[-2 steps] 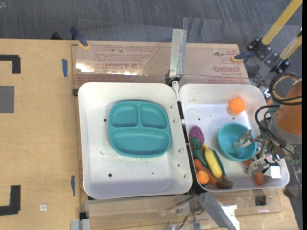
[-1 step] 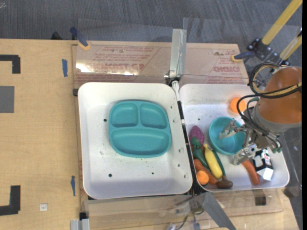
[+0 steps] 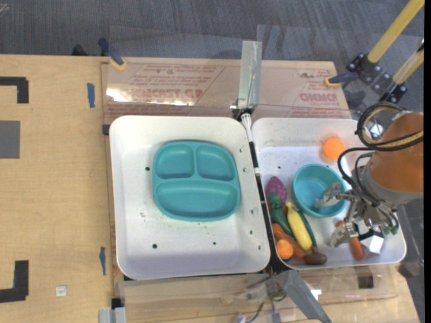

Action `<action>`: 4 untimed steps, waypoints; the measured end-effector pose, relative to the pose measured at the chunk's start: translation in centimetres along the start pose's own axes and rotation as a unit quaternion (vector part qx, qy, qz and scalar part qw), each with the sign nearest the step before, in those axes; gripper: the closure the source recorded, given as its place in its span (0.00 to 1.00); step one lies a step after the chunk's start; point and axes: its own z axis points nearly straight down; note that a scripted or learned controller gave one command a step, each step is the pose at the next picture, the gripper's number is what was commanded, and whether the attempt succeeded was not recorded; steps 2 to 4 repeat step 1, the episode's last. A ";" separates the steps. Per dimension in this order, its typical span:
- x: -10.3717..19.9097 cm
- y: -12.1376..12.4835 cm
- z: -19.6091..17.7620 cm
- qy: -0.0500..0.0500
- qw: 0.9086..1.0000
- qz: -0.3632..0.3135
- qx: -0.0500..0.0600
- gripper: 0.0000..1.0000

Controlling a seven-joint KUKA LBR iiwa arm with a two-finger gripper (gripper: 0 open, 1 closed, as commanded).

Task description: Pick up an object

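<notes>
The right bin (image 3: 296, 136) holds several toy foods. A teal bowl (image 3: 311, 188) sits in its middle, with an orange ball (image 3: 331, 147) behind it. Left of the bowl lie a purple eggplant (image 3: 276, 190), a yellow banana (image 3: 300, 226), an orange fruit (image 3: 285, 249) and a brown piece (image 3: 314, 257). My gripper (image 3: 339, 214) hangs low at the bowl's right rim, open, with one finger over the bowl and the other toward the bin's front. Nothing shows between the fingers. A small red piece (image 3: 357, 249) and a white block (image 3: 374, 243) lie just below the gripper.
The left bin (image 3: 128, 200) holds a teal divided plate (image 3: 196, 180). A raised divider (image 3: 254, 173) separates the two bins. The arm's orange band (image 3: 403, 163) hangs over the right bin's right edge. Yellow bars (image 3: 397, 25) stand at the back right.
</notes>
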 end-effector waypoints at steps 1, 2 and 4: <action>-7.3 -1.3 0.1 0.001 0.999 -0.032 0.000 0.00; -7.3 -1.3 0.1 0.001 0.999 -0.032 0.000 0.00; -7.3 -1.3 0.1 0.001 0.999 -0.032 0.000 0.00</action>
